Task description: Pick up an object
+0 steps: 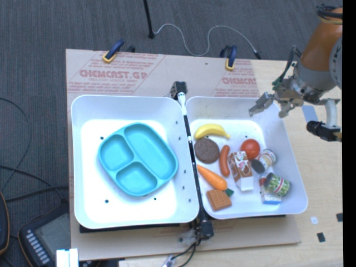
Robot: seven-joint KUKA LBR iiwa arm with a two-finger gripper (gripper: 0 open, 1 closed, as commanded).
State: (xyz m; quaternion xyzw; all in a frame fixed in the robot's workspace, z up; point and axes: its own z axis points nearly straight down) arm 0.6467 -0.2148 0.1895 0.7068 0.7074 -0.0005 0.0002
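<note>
My gripper (272, 107) hangs open above the far right corner of the right bin (293, 166), with nothing between its fingers. Below it in that bin lie a yellow banana (211, 130), a brown round patty (207, 150), a red sausage (225, 159), a red tomato (251, 148), an orange carrot (212, 177), a small carton (241, 168), a tin can (266, 159), a waffle-like cracker (218, 199) and a green packet (275, 187).
The left bin (83, 166) holds a blue three-compartment plate (137, 158). Both bins rest on a cardboard sheet (128, 74) held by two clamps (113, 51) at the back. A thin pole and a cable run behind the board.
</note>
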